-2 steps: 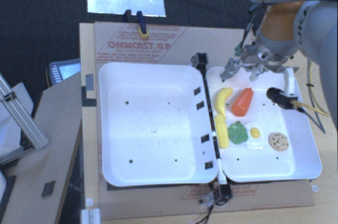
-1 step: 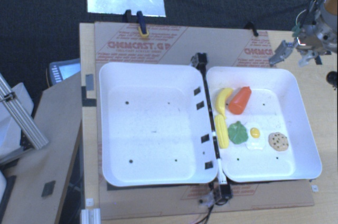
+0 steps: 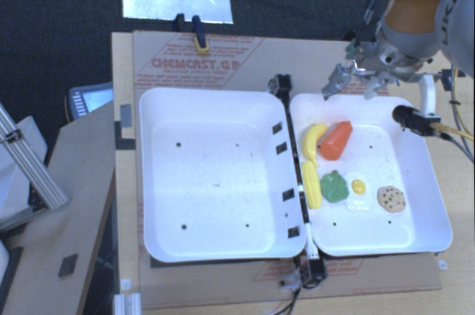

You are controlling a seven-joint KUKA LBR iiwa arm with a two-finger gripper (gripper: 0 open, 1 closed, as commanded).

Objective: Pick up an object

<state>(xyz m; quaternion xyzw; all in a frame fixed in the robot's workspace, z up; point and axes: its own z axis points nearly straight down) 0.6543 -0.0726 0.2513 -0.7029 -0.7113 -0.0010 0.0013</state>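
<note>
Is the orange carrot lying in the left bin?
No, the orange carrot lies in the right bin, beside the banana.

Dark carpet (image 3: 59, 1), wooden bench (image 3: 122, 68)

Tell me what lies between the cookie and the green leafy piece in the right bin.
In the camera view, the fried egg lies between the cookie and the green leafy piece, close beside the green piece.
</note>
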